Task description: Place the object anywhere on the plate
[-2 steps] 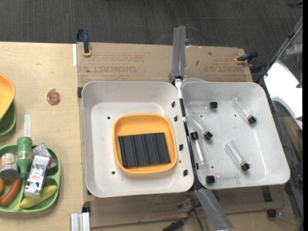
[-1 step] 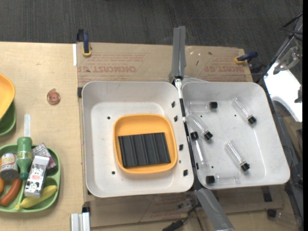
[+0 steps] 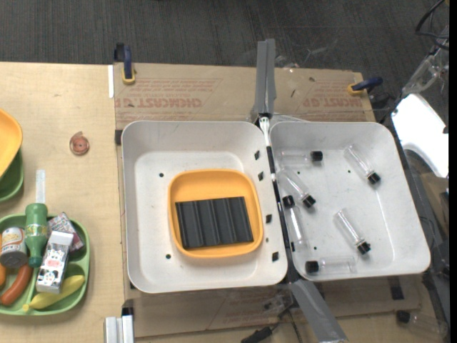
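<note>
The wooden tabletop [image 3: 57, 106] runs across the left of the camera view, and a cardboard sheet [image 3: 214, 95] lies under the two bins, pinned at its far corners by two clamps [image 3: 126, 63]. How my arm is posed, and whether my jaws are spread or pressed together, I cannot tell from here.

The left bin [image 3: 143, 156] and the right bin [image 3: 389, 156] sit side by side, touching along their inner walls, with a grey post [image 3: 265, 77] standing at the far end of the seam between them.

In the middle of the left bin rests the orange plate [image 3: 214, 179], squarish with rounded corners. The dark ribbed slab [image 3: 214, 220] lies flat on the plate, inside its rim and slightly towards the near edge.

On the tabletop at the near left is a green tray [image 3: 75, 288] crowded with toy food: a green bottle [image 3: 36, 231] upright, a small carton [image 3: 51, 263] beside it, and a can [image 3: 11, 241] at the edge of the view. Further back a yellow bowl [image 3: 7, 145] is cut off by the left edge.

Scattered over the floor of the right bin are several clear tubes with black caps [image 3: 351, 231], lying on their sides and apart from one another; one lies against the near wall.

A small pink round thing [image 3: 79, 143] sits alone on the tabletop, left of the left bin
</note>
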Controlling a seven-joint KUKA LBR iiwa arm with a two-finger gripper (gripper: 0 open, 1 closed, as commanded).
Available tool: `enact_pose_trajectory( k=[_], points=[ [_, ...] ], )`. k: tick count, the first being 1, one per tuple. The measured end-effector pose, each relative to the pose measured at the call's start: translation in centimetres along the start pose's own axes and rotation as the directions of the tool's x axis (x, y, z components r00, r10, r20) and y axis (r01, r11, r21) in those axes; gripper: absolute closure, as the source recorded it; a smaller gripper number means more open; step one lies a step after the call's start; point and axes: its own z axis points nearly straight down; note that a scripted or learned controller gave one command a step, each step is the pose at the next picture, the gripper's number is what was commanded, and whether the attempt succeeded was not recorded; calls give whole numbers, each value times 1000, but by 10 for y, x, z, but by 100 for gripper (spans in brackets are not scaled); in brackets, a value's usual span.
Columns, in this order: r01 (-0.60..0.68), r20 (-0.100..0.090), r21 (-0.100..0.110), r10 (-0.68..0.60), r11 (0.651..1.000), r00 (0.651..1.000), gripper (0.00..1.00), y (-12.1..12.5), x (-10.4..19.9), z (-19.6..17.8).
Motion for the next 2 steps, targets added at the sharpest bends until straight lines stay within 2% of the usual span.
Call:
enact_pose_trajectory(
  k=[1, 2],
  points=[
    [445, 1, -3, -445, 895, 895, 0, -4, -12, 78],
    [666, 2, -1, -666, 746, 746, 0, -17, -21, 32]
  ],
)
